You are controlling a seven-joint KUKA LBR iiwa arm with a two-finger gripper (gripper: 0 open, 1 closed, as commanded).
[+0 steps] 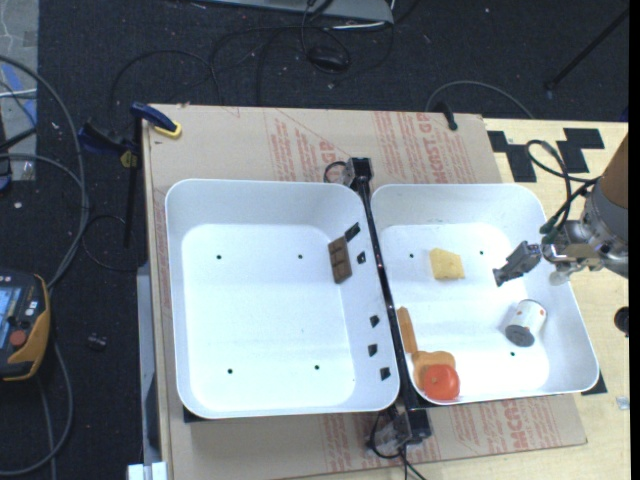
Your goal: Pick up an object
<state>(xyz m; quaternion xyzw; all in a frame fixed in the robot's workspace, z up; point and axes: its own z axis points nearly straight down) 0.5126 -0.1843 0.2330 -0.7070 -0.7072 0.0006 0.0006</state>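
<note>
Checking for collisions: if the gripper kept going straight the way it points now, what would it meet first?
The gripper points left, slightly downward, over the right bin. Probably that bin's bare floor first, just below the yellow sponge; depth is unclear.

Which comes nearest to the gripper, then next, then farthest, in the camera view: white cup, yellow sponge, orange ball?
From the gripper:
1. White cup, lying just below it, right bin.
2. Yellow sponge, to its left, right bin.
3. Orange ball, bottom-left corner of the right bin.

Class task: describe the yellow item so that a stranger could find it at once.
Start at the right-hand white bin. Near its far wall, left of the claw, lies a small yellow block. It alone is pale yellow and squarish, unlike the white cup and the red-and-orange toy.
</note>
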